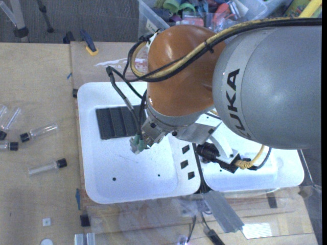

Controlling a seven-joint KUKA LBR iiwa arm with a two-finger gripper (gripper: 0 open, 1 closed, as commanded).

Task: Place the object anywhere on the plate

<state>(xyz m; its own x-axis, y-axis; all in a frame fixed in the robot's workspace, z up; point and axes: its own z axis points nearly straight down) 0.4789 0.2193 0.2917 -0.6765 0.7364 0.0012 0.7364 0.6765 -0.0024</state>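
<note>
Arm: the grey KUKA arm [265, 80], with its orange band [179, 70] above the wrist, reaches in from the right and hangs low over the bins, covering much of the right bin [286, 175]
Gripper: the gripper [139, 143] points down and to the left over the left bin [102, 182], near the middle of its floor
Grip: too small and too shadowed to tell whether it is spread or pressed together
Object: a small green-and-grey object [135, 146] shows right at the gripper's tip, above the white floor of the left bin; whether it is pinched or merely lies under the tip cannot be told
Plate: a dark ribbed plate [115, 122] lies flat in the far left part of the left bin; the object sits just off the plate's near right corner, to its right and a little nearer, not on it
Cables: black and yellow cables [153, 75] loop around the orange band, and a yellow-tipped lead [245, 162] hangs over the right bin
Bench, left: clear vials with black caps [43, 131] lie scattered on the wood, well apart from the bins
Far side: a clear tub [153, 14] of coloured toys stands behind the arm
</note>
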